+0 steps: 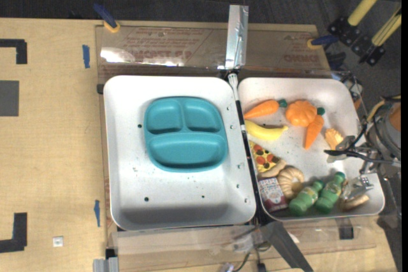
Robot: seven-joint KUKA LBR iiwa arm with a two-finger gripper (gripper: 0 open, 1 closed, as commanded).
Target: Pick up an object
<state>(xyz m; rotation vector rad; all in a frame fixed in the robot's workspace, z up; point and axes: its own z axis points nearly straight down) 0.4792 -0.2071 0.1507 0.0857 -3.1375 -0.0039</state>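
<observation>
Two shallow white plastic bins sit side by side on the tan wooden worktop (51,156). The left bin (127,200) holds one teal three-compartment plastic plate (185,133), lying flat near the bin's middle.

The right bin (341,99) holds a pile of toy food. Along its far part: an orange plastic carrot (262,108) lying pointed left, an orange round pumpkin-like toy with a green stem (301,113), a second smaller orange carrot (313,131) tilted downward just beside it, and a small orange-yellow wedge piece (334,137) to their right. A yellow plastic banana (266,131) lies below the first carrot. Near the left wall is a pizza-slice toy with red spots (263,159), and below it a small dark red packet (271,193). A tan ridged shell-shaped bread toy (291,179) sits beside two green bumpy toys (317,194), touching one another along the near wall. A tan piece (354,201) lies in the near right corner.

The gripper (354,151) sits at the bin's right edge, dark and thin, low over the bin floor; cannot tell how far apart it stands, and nothing is seen held.
</observation>
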